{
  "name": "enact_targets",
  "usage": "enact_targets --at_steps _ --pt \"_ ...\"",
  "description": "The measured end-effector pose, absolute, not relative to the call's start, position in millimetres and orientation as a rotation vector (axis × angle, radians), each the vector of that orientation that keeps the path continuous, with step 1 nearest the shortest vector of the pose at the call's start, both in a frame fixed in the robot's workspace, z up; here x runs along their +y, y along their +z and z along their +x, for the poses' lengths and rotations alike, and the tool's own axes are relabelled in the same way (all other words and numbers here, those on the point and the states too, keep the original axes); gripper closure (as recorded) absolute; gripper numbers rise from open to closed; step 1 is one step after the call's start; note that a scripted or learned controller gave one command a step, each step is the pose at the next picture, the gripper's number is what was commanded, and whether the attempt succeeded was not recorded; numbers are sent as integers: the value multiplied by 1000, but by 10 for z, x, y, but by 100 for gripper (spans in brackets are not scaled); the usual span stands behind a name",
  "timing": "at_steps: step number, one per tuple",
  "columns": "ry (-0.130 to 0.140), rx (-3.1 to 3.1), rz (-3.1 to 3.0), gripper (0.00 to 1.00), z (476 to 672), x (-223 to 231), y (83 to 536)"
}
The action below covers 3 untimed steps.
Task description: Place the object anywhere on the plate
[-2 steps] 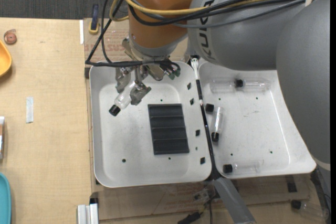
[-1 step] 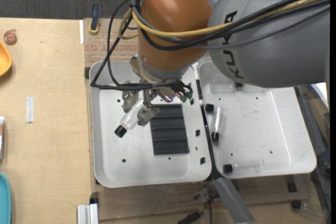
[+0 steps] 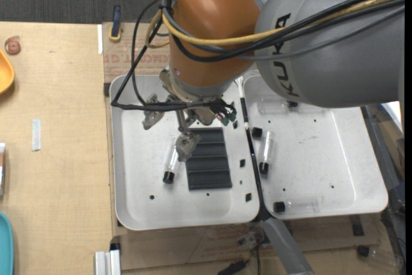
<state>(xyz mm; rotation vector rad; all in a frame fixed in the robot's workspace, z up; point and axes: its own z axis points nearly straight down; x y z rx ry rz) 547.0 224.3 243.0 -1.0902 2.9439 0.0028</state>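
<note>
- My gripper (image 3: 185, 143) hangs over the left bin (image 3: 129, 203), right at the marker (image 3: 172, 165); whether it's wide or narrow I can't tell.
- Marker lies beside the black ribbed plate (image 3: 209, 161).
- Looks light, stiff, slick, prone to rolling; I'd grab mid-barrel.

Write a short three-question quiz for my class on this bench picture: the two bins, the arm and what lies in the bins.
1. True or false: the black ridged block lies in the left bin.
2. Which thing lies in the right bin? A) a marker B) a spoon C) a cup
3. Fill in: the gripper hangs over the ____ bin, just beside a second marker.

Key: 1 true. 2 A. 3 left.
</note>
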Motion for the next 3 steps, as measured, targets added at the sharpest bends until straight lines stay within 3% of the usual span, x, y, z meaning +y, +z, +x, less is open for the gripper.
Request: enact_targets --at_steps 1,2,3 --pt "6 2943 -1083 100 5484 2241 2524" --pt "1 2896 -1215 100 4966 2061 2416" --pt "2 2895 -1216 0 4966 2061 2416"
